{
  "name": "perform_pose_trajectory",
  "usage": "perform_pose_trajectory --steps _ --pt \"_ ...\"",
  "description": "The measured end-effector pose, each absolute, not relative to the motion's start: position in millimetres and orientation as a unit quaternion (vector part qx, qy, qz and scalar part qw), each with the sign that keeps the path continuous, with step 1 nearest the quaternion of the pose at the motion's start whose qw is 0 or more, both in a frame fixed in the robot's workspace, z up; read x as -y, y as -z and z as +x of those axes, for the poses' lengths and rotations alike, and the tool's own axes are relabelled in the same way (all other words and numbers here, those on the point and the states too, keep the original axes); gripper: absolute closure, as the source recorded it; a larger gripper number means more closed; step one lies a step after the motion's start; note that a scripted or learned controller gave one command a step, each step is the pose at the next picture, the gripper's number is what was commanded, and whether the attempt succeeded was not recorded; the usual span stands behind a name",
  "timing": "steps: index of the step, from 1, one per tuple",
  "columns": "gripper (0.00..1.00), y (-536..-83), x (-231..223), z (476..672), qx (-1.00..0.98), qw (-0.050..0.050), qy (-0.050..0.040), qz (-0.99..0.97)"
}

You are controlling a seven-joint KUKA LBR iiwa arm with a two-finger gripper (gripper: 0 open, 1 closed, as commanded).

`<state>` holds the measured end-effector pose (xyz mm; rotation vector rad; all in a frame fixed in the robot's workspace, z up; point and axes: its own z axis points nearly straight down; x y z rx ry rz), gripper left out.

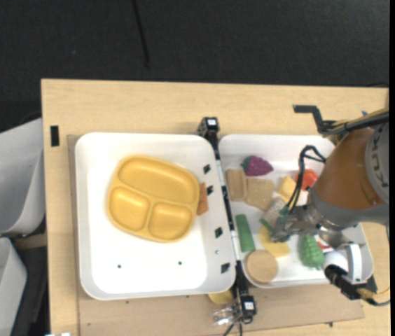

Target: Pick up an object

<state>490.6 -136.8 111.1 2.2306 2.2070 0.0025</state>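
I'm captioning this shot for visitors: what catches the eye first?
A yellow tray with three compartments lies in the left bin. The arm hangs over the right bin, its gripper low among small toys, including a purple one near the far edge.

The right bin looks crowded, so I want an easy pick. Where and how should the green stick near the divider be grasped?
Grip the green stick across its narrow width at mid-length, coming straight down. It lies flat, long axis running toward the camera, with some bare floor of the right bin beside it; the round tan disc crowds its near end.
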Motion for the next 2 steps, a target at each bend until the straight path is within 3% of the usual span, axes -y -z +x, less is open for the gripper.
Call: perform_pose_trajectory --steps 1,2 --pt "1.00 -205.6 50.6 491.4 -0.710 0.002 -0.0032 0.704" --pt "1.00 -294.0 -6.3 491.2 -0.710 0.003 -0.0034 0.704"
